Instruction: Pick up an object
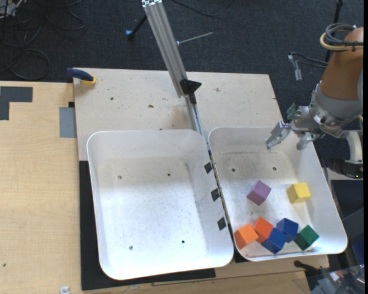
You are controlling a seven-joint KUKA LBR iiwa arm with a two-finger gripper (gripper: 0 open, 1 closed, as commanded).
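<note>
My gripper (289,139) hangs over the back edge of the right bin (322,175), its two fingers spread open with nothing between them. Below it in that bin lie a purple cube (259,192) and a yellow cube (299,192). Near the bin's front sit two orange cubes (254,232), two blue cubes (281,234) and a green cube (306,237), packed close together. The gripper is well above and behind all of them.
The left bin (110,164) stands beside the right one, with black clips (214,194) on the shared rim. A slanted metal post (170,51) rises from the bench behind the bins. A blue-and-yellow clamp (81,76) sits at the bench's back left.
</note>
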